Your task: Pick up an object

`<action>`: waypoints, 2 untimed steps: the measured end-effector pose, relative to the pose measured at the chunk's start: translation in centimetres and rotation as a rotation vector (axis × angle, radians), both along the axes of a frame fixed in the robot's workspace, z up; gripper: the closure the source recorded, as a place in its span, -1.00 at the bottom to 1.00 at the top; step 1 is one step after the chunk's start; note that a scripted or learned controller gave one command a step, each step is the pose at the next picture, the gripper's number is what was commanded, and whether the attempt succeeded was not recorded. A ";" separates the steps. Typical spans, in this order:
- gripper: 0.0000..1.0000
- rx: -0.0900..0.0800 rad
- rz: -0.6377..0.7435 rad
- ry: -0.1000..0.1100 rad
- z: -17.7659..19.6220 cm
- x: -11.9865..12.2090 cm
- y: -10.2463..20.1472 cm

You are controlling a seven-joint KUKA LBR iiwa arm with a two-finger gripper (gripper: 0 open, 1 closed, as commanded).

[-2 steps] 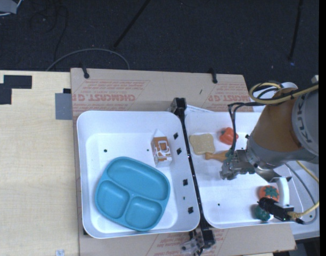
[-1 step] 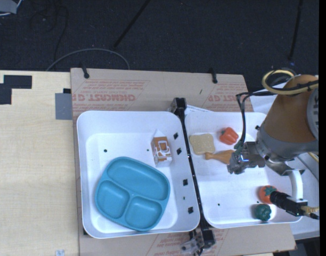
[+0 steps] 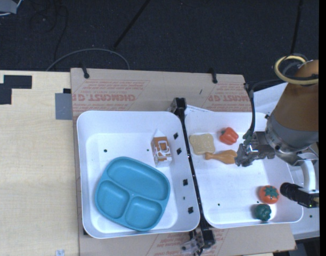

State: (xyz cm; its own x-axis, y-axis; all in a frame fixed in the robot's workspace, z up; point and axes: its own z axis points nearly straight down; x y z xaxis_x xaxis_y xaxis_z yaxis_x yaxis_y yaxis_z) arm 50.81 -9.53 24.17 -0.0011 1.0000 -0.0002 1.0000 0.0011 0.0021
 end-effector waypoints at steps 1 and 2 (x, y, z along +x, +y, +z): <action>1.00 0.003 0.003 0.006 -0.2 -0.6 5.1; 1.00 0.003 0.004 0.008 -1.4 -0.4 11.0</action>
